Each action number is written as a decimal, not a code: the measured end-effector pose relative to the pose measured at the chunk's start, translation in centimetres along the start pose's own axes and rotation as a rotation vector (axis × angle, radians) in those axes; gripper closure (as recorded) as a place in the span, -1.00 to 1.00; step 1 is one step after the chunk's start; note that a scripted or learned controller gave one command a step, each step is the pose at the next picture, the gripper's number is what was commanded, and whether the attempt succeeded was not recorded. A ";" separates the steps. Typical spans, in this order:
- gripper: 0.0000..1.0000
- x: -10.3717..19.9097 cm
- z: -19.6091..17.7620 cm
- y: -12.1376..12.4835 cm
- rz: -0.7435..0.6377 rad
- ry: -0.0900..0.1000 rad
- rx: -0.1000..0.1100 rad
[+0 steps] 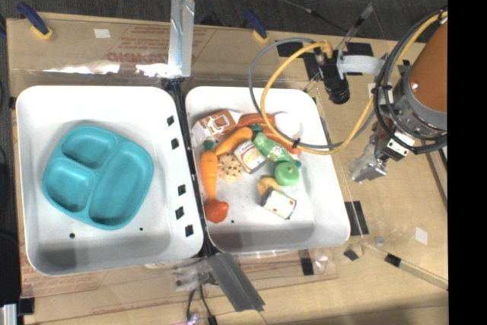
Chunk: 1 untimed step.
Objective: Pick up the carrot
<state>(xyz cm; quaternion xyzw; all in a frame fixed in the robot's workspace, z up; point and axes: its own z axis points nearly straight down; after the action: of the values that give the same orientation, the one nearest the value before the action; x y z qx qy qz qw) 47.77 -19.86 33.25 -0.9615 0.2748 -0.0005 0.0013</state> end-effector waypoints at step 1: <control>1.00 1.2 1.1 0.5 -0.339 0.003 0.003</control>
<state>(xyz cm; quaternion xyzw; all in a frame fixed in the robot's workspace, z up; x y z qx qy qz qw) 48.55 -20.88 32.20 -0.9941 0.1086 -0.0024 0.0023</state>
